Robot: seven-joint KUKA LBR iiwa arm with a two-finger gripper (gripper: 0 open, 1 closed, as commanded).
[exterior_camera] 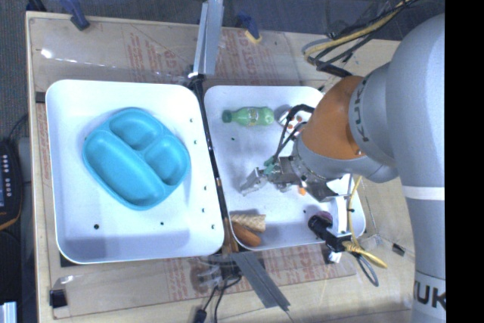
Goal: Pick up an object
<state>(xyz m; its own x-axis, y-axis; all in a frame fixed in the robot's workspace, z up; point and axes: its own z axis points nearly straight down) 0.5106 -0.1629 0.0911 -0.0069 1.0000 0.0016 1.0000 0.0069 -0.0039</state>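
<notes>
My gripper (254, 181) hangs over the middle of the right bin (227, 163), pointing left toward the divider. A green bottle (248, 116) lies on its side near the bin's far wall, well apart from the gripper. A tan cone-shaped toy with an orange end (249, 228) rests in the near left corner of the same bin, below the gripper. I see nothing held at the gripper's tip. The orange-banded wrist (333, 128) covers the right part of this bin.
A blue divided plate (136, 156) lies in the middle of the left bin (60, 163). A metal bar (206, 38) stands behind the divider between the bins. Loose cables (355, 45) run at the back right.
</notes>
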